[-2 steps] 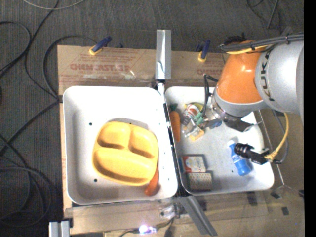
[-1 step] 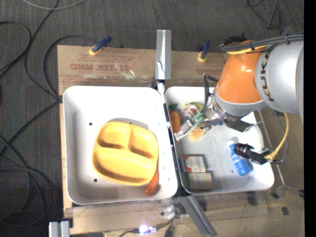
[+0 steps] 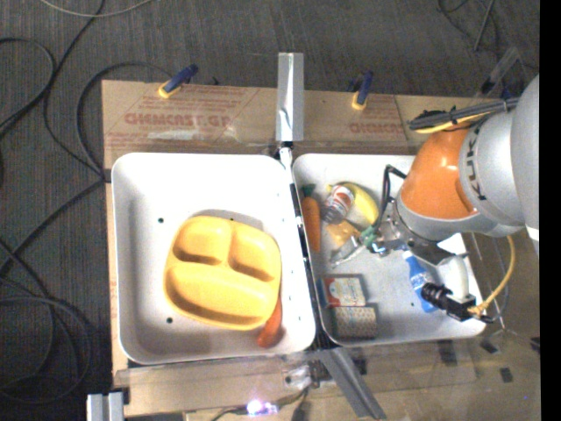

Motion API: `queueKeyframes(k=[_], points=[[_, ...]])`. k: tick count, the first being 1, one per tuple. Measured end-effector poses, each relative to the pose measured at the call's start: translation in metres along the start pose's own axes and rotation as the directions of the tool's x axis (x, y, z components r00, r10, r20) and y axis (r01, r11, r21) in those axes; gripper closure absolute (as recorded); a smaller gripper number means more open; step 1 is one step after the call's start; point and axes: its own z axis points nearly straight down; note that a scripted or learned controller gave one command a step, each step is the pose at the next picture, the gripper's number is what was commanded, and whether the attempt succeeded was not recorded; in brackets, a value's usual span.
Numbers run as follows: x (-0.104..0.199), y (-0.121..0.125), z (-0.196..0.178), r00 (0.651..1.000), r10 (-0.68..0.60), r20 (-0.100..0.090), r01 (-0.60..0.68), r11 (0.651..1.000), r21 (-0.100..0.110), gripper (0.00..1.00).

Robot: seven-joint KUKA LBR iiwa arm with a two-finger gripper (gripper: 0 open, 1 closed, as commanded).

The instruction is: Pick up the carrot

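Observation:
An orange carrot (image 3: 311,223) lies lengthwise against the left wall of the right bin (image 3: 394,163). My gripper (image 3: 352,246) hangs low over the middle of that bin, just right of the carrot and apart from it, under the orange band of the arm (image 3: 438,187). A second orange-red tapered piece (image 3: 272,324) leans at the front right corner of the left bin (image 3: 140,261), beside the yellow tray (image 3: 226,270).
Beside the gripper lie a small can (image 3: 337,205) and a yellow fruit (image 3: 361,202). A printed box (image 3: 346,289) and a grey block (image 3: 355,321) sit at the front of the right bin. A blue-and-white packet (image 3: 419,274) lies at its right side.

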Motion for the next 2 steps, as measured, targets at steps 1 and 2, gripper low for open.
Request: queueKeyframes(k=[1, 2], points=[[-0.040, -0.016, -0.063, 1.000, -0.002, -0.004, 0.002, 1.000, 0.012, 0.00], [-0.004, 0.041, -0.085, 0.998, -0.056, -0.005, 0.056, 0.998, 0.011, 0.00]])
